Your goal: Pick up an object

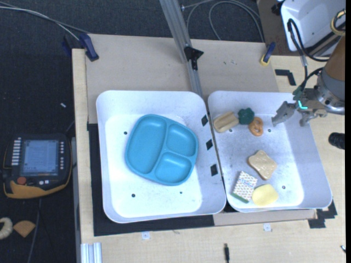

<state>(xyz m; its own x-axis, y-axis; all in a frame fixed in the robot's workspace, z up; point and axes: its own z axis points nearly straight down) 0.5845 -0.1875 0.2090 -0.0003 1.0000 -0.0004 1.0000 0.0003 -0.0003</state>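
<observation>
bench point(137, 59) | left bin point(109, 201): blue tray point(162, 148) | right bin point(307, 190): food toys | fingers point(292, 115) apart, empty

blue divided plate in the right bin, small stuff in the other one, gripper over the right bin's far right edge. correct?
Not quite. The camera view shows the blue divided plate in the left bin, not the right one. The small items, such as the yellow sponge and the green piece, lie in the right bin. The gripper is over that bin's far right edge, as you say.
</observation>
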